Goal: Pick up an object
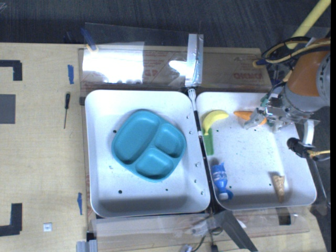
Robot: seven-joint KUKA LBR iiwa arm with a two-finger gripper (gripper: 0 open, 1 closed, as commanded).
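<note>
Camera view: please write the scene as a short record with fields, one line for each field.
left bin: white, holds a blue divided plate
right bin: white, holds the small things
near the divider: yellow banana, green piece, blue bottle
far edge of right bin: orange piece
near right corner: brown cone-shaped thing
claw: over far right part of right bin, beside orange piece
grasp: cannot tell
</note>
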